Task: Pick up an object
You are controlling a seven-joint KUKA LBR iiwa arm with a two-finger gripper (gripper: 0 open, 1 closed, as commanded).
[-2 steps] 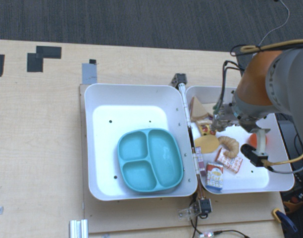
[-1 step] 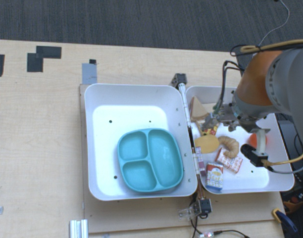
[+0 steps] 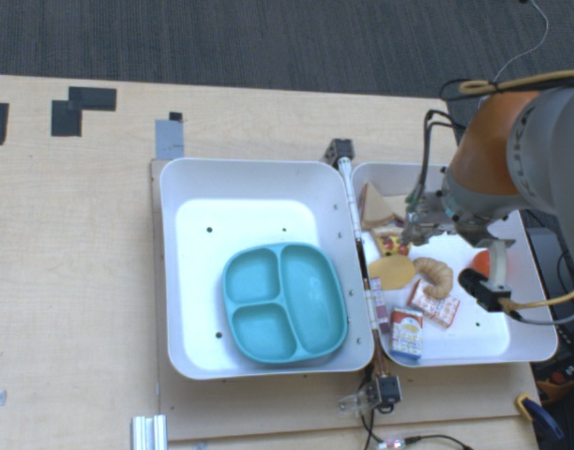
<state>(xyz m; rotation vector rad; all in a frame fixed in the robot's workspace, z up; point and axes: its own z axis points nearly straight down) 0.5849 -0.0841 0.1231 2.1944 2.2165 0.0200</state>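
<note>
Camera view, slanted from above: arm point(image 3: 512, 148) reaching from right over right bin point(image 3: 536, 345), gripper point(image 3: 420, 225) low above clutter at bin's left end; jaw opening and any hold impossible to tell. Candidate objects crowded together: yellow disc point(image 3: 392, 271), croissant-like piece point(image 3: 435, 274), red-and-white packet point(image 3: 433, 305), small carton point(image 3: 405, 334). Likely risks: fingers landing between touching items, pinching an edge, or nudging pieces against bin wall. Blue divided plate point(image 3: 285, 300) in left bin point(image 3: 188, 232), well apart

A light blue plate point(image 3: 285, 301) sits in a white bin point(image 3: 188, 251). The arm point(image 3: 521, 148) is grey with an orange band. A croissant point(image 3: 435, 274) is golden brown.
</note>
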